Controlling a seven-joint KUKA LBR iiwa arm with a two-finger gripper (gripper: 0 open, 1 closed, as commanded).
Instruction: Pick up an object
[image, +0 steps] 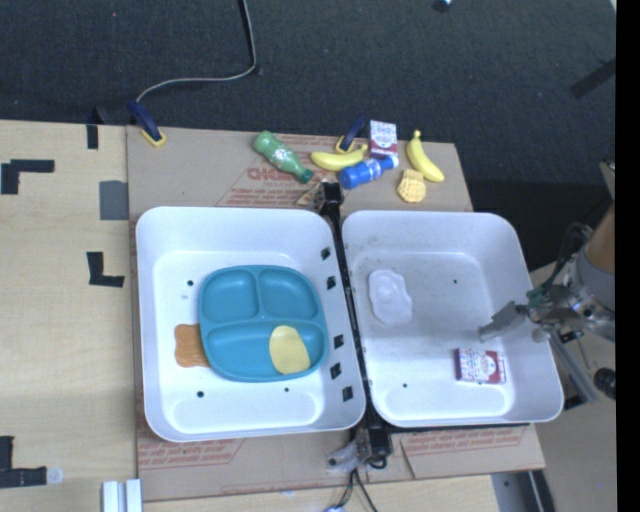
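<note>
Carton lies below partly cut-off hand.

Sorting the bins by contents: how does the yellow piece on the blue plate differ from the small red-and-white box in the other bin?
The yellow piece is rounded and plain; the red-and-white box is squarish with printing. The yellow piece lies in a compartment of the blue plate in the left bin; the box lies on the right bin floor, near the gripper. Both are small and lie flat.
</note>
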